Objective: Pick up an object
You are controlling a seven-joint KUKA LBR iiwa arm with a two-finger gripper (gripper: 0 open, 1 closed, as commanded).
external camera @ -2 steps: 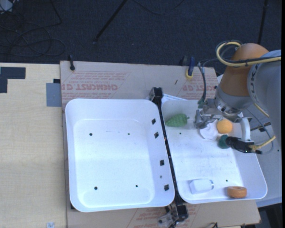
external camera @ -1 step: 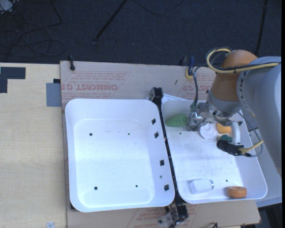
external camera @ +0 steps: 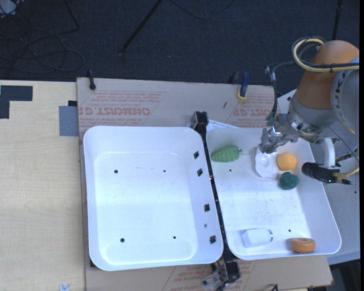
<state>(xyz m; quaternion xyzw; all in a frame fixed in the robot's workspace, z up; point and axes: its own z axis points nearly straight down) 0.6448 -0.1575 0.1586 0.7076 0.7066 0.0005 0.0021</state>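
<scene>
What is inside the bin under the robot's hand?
The right bin holds a green bumpy thing, orange ball, dark green ball, white lump, white block and orange disc. The gripper covers part of the lump.

— From where you stand, how is it laid out?

— Two bins side by side on the desk (external camera: 30, 180). The left bin (external camera: 145, 199) sits beside the right bin (external camera: 279, 205), their inner walls touching down the middle.

— And what's in the right one?

— Along the far wall, a leafy-looking piece (external camera: 225, 154) lies near the divider. Further right, a pale lump (external camera: 265, 163), a small ball (external camera: 286, 161) just beside it, and a knobbly ball (external camera: 288, 180) just in front of that.

— The arm?

— It comes in from the right; its hand (external camera: 269, 139) is right above the pale lump, at the far right corner.

— Anything nearer us?

— A flat block (external camera: 256, 237) by the near wall, and a round disc (external camera: 302, 245) to its right, in the near corner.
</scene>
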